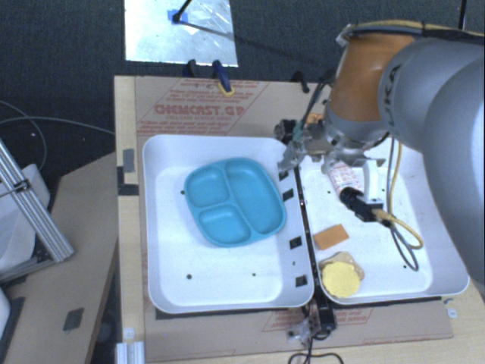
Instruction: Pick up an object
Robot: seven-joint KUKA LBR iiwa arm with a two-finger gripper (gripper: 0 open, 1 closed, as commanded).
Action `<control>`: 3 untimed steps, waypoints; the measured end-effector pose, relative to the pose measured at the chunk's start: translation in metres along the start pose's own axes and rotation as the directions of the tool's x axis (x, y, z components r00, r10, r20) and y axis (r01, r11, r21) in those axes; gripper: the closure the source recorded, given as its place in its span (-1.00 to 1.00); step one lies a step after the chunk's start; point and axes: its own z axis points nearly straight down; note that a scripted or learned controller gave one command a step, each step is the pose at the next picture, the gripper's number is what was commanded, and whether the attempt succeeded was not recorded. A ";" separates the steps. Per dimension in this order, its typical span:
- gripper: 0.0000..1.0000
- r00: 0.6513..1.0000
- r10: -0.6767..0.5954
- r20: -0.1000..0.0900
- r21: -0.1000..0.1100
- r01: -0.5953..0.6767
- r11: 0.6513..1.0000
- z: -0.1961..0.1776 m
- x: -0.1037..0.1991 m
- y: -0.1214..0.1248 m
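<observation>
End effector [298, 152] is at the far end of the wall where the two white bins meet, under the grey wrist with the orange band. Spread or pressed together: cannot tell from this view, the tip is too cluttered to read.

Left bin [163, 226]: one blue divided plate [233, 201] with three compartments, lying flat. It is toward the view's left of the end effector and nearer the camera, close by but apart from it. Its right rim is just beside the shared wall.

Right bin [432, 268]: three candidates for pickup.
- Small white bottle with a red label [345, 177], lying on its side just to the view's right of the end effector, partly under the wrist. Cannot tell if anything touches it.
- Flat orange-brown square [330, 237], on the near side of the end effector, close to the shared wall.
- Yellow round piece [341, 279], nearer the front rim than the square and near it. Of the three it is the farthest from the end effector.

Both bins rest on a cardboard sheet with red lettering [201, 106] on the bench. A blue clamp [221, 78] is at the sheet's far edge, beyond the end effector and to its left in the view
</observation>
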 end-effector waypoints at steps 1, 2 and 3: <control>-1.00 1.000 0.002 0.000 0.005 -0.002 1.000 0.006 0.061 0.053; 1.00 1.000 0.004 0.003 0.006 -0.004 1.000 -0.005 0.057 0.052; 1.00 1.000 0.005 0.002 0.016 -0.005 1.000 0.018 0.098 0.015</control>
